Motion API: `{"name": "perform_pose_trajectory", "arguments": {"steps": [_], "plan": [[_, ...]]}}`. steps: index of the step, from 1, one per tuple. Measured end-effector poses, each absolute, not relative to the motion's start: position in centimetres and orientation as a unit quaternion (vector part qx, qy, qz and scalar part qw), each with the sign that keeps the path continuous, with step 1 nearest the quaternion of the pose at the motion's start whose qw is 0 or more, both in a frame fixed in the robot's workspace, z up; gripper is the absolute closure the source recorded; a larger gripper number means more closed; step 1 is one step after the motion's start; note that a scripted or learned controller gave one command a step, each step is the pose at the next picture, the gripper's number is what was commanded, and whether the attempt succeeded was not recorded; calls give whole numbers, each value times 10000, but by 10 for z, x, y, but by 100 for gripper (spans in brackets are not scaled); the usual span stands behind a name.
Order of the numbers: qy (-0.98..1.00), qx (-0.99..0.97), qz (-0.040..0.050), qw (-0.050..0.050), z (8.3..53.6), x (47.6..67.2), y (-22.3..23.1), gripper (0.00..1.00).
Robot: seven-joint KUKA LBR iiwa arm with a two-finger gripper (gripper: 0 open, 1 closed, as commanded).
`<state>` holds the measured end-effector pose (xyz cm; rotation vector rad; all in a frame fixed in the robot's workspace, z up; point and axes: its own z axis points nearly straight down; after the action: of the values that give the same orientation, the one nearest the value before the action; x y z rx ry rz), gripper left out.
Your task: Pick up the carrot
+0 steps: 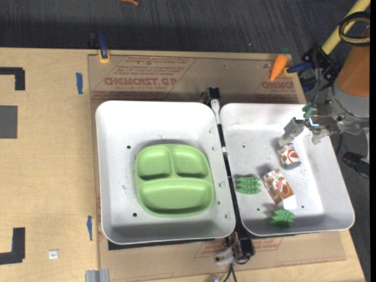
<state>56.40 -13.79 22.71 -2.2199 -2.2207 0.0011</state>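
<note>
Above the right bin (338, 187), the gripper (301, 130) hangs with its fingers spread, nothing between them. Just below lies a small red-white can (288, 155). Well apart, the carrot (278, 67) rests on the cardboard (176, 78) behind the bin.

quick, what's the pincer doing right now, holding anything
Pincer: over the right white bin, above a small red and white packet, nothing seen held; open or shut cannot be told. The orange carrot lies outside the bins.
</note>
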Motion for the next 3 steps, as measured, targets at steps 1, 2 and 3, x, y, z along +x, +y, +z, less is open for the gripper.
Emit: {"name": "perform_pose_trajectory", "arguments": {"steps": [1,2,3], "plan": [[-7680,-6405,-1,-14,358,582,-204,0],[-7551,-6557,0,3,208,563,-148,0],[-7745,-6326,-1,-21,356,554,-224,0]]}}
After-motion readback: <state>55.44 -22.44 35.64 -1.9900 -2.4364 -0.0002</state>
